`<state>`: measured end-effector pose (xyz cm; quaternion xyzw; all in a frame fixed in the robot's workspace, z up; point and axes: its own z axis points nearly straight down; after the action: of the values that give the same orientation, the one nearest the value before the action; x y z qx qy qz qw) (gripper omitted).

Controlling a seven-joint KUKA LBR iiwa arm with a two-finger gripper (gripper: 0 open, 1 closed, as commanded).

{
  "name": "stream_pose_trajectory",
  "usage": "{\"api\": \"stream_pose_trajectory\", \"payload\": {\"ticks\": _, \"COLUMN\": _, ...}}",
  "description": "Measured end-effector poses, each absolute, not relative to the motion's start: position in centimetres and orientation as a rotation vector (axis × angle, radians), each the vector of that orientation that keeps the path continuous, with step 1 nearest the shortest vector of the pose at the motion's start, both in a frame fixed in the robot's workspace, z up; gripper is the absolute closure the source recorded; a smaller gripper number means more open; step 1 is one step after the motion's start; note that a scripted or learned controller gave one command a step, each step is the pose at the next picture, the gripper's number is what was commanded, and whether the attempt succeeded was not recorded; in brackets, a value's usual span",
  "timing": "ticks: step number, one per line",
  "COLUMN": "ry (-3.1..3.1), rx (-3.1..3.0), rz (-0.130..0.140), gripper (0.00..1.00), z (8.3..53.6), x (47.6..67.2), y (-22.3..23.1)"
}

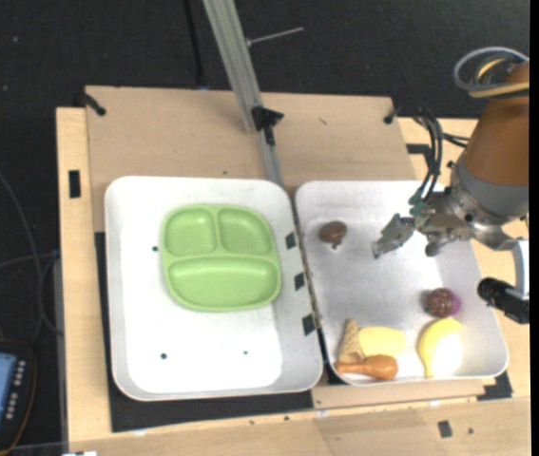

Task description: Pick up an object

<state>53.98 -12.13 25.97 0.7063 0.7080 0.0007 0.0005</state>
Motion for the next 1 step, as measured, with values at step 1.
{"api": "stream_pose_trajectory", "payload": {"ticks": 1, "ry": 2.222, "rx": 2.219, "rz": 0.003, "gripper": 0.00, "z": 25.97, "x": 53.99, "y": -12.14}}
